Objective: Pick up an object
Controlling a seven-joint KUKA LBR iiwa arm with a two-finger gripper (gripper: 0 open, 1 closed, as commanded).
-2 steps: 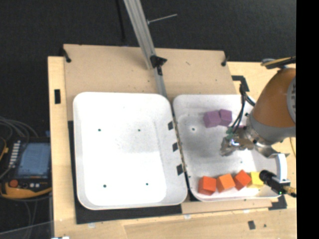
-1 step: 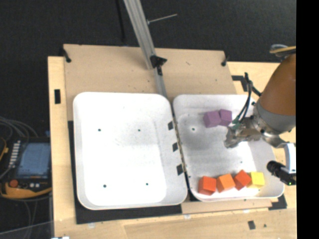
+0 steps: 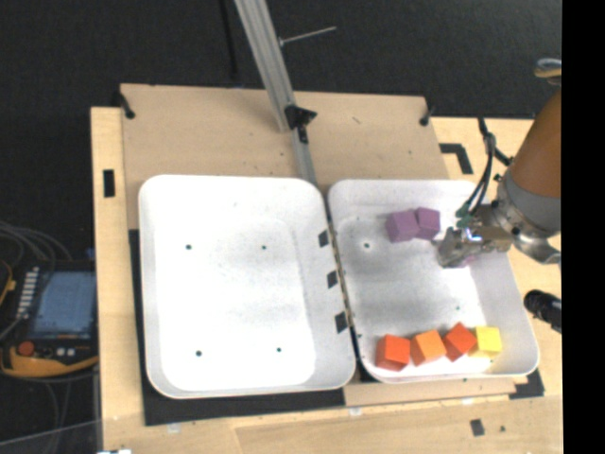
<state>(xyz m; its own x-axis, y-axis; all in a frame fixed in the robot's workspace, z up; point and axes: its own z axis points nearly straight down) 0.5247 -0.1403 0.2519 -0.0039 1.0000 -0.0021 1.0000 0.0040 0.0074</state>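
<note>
A row of blocks, orange-red (image 3: 393, 351), orange (image 3: 429, 345), red (image 3: 459, 340) and yellow (image 3: 489, 339), is lying along the near edge of the right bin (image 3: 425, 291). Two purple blocks (image 3: 413, 223) are sitting touching near its far side. The hand (image 3: 458, 249) is hovering just beside them; whether it is gripping anything I cannot tell. The left bin (image 3: 236, 282) is sitting alongside on the tabletop (image 3: 208, 130).
</note>
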